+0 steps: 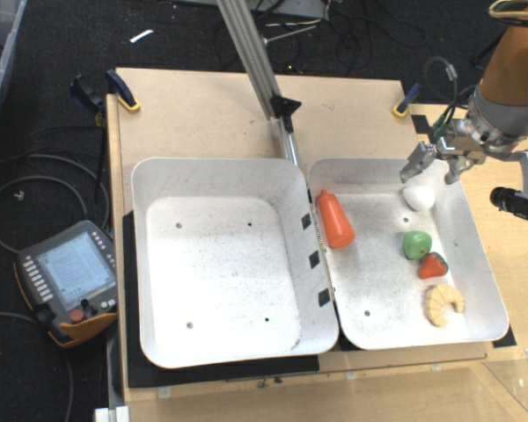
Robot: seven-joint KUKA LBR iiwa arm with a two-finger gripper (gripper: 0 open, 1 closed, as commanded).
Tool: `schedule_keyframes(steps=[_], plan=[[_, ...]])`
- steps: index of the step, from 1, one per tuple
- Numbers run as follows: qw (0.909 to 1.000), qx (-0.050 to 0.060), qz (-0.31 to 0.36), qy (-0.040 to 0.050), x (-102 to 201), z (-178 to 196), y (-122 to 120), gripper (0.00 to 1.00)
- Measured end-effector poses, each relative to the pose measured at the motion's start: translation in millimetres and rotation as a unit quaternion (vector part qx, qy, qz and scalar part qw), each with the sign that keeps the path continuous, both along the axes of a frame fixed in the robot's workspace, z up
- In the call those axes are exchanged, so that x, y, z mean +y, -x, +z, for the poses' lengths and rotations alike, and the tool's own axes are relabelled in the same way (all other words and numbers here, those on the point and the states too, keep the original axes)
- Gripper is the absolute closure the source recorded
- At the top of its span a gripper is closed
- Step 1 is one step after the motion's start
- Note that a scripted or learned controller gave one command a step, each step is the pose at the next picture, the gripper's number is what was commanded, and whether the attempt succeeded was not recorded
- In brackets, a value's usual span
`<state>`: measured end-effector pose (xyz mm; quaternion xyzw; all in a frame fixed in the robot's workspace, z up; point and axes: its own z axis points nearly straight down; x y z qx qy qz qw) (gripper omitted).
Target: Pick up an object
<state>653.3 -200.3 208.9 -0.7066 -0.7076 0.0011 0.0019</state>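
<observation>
Camera view: jaws [438,164] spread open at top of right bin [370,310], w/ white egg-shaped object [418,196] just below them, not gripped, near bin's upper right corner.

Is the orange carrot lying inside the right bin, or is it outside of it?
Inside. The orange carrot lies on the right bin's floor, close to its left wall, beside the divide between the bins.

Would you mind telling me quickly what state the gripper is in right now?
Gripper: open, fingers spread above the white object at the far edge of the right bin; nothing held between them.
</observation>
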Motion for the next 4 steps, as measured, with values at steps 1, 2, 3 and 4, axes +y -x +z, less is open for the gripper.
schedule_keyframes(steps=[1,2,3,4], plan=[[1.0000,-0.002,0.001,0.0009,0.3,3.0,-1.1,0.00],[1.0000,0.000,-0.001,0.0006,-5.2,-43.3,4.0,0.00],[1.0000,0.001,0.000,0.0001,-4.0,-107.6,2.9,0.00],[1.0000,-0.002,0.001,0.0009,-3.3,-113.7,2.6,0.00]])
